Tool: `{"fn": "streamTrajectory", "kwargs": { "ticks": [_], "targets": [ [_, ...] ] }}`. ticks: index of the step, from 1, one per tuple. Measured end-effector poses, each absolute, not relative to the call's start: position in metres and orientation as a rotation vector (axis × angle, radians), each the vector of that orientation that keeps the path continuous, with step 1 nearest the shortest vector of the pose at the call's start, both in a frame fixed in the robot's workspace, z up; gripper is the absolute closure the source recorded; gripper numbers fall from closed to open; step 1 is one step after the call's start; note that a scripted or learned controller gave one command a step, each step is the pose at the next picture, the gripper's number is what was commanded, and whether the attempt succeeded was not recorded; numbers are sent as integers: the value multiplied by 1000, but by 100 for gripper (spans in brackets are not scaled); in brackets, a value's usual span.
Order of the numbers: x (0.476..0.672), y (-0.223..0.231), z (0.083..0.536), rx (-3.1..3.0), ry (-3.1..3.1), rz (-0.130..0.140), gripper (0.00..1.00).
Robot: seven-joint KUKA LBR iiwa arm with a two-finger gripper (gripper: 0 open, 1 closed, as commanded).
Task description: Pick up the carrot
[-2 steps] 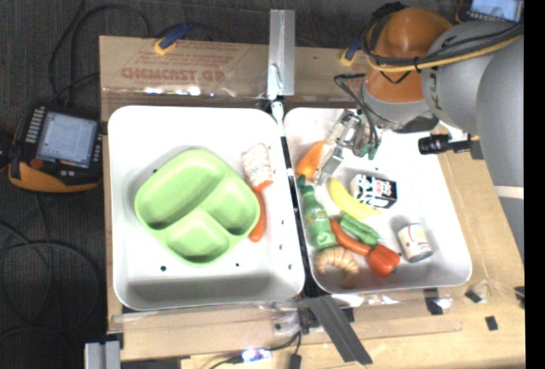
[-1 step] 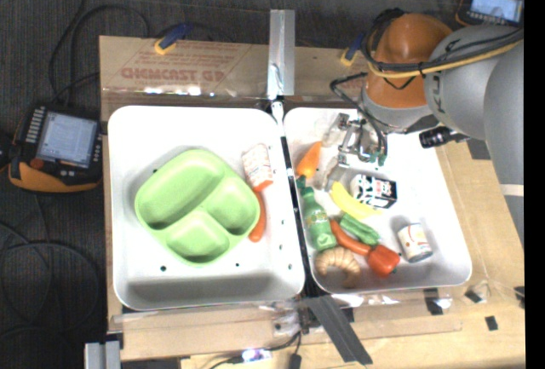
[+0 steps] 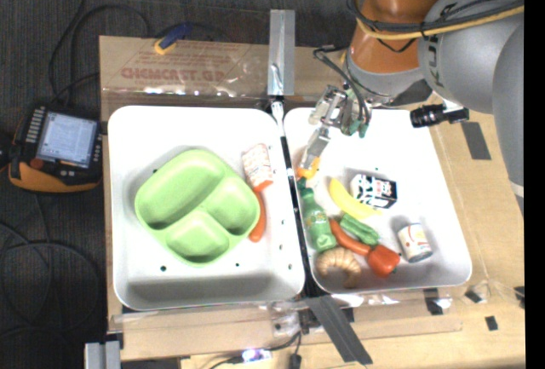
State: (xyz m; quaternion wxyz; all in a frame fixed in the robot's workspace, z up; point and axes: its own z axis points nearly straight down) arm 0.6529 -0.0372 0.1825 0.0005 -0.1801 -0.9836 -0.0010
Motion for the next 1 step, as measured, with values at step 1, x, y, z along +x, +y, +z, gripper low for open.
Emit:
{"fn": "streamTrajectory", "kwargs": {
  "ticks": [1],
  "targets": [
    [603, -56, 183, -247, -3131, 1, 0]
  ]
}}
